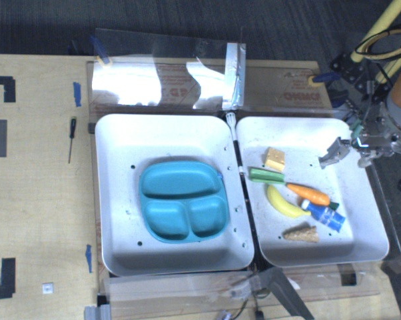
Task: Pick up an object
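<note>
- You are looking down at a slant on a pale wooden bench (34, 199) that bears two shallow white bins side by side.
- The left bin (114, 145) holds a blue tray (182, 199) with three compartments, lying flat near the bin's middle.
- The right bin (367, 232) holds a loose cluster of small things near its centre.
- A tan block (274, 159) sits at the top of that cluster, with a green stick (266, 175) just below it, lying roughly level.
- A yellow banana (284, 204) curves beneath the green stick, and an orange carrot (308, 193) lies beside it, pointing down to the right.
- A small blue bottle (324, 215) touches the carrot's lower end, and a brown cone-shaped piece (300, 233) lies nearest the front wall.
- The gripper (334, 154) sits over the right bin's upper right part, apart from the cluster and up to the right of the carrot.
- You cannot tell from here how its grasping end stands, and nothing shows in its hold.
- Behind the bins stands a clear, glaring panel (160, 79) with a taped edge.
</note>
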Robot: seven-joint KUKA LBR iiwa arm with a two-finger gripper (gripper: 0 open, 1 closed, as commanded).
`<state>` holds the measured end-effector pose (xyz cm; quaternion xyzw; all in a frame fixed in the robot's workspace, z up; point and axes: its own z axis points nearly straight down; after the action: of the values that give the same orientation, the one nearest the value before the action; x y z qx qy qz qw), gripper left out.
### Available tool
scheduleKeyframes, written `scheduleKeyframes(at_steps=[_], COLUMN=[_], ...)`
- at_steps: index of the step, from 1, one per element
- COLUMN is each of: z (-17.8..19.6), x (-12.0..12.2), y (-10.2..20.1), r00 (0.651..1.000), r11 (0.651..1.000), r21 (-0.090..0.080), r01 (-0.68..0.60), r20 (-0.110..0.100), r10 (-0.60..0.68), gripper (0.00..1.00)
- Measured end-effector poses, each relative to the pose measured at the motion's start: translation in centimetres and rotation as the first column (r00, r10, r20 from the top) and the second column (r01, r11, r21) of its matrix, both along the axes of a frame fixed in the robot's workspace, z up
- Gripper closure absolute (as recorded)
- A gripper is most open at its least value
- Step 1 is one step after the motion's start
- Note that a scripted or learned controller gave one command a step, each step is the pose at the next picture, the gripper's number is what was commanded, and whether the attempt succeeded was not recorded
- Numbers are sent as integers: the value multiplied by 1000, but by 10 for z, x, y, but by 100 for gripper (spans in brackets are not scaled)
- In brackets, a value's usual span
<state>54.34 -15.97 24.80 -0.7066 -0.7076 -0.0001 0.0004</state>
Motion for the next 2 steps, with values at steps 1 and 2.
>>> scheduleKeyframes(at_steps=[1,2], z=[-116,-147], x=[-10,-33], y=[56,26], r00=[979,995], r11=[979,995], r21=[3,0], r01=[-204,-101], r20=[-6,-1], r10=[204,101], gripper=[0,0])
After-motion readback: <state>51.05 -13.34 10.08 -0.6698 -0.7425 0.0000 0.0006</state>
